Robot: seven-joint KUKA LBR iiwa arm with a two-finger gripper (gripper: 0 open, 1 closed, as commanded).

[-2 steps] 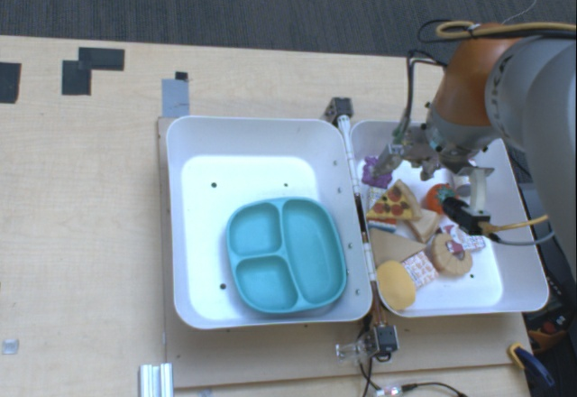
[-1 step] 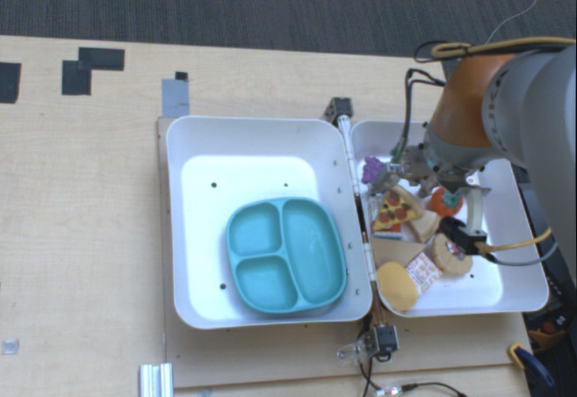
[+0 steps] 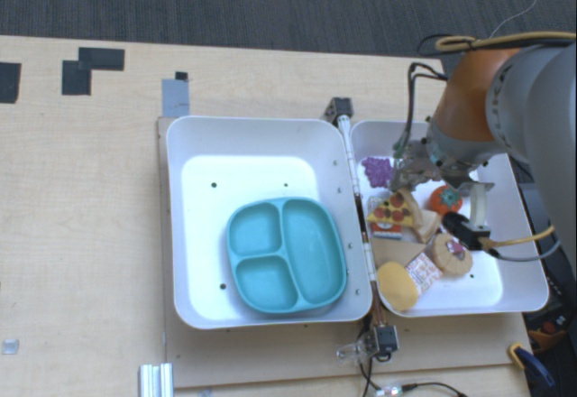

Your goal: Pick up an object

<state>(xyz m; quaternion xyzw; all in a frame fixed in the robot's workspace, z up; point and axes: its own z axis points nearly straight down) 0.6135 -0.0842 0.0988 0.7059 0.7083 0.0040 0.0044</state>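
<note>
Seemingly, arm [image 3: 505, 106] low over right bin [image 3: 518, 296]

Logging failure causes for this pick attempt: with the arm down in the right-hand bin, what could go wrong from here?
1. The right bin is crowded: the pizza slice toy, purple piece and orange piece lie close together, so the gripper may catch two or nudge its target away.
2. The yellow lemon-like toy looks rounded and could roll if bumped.
</note>
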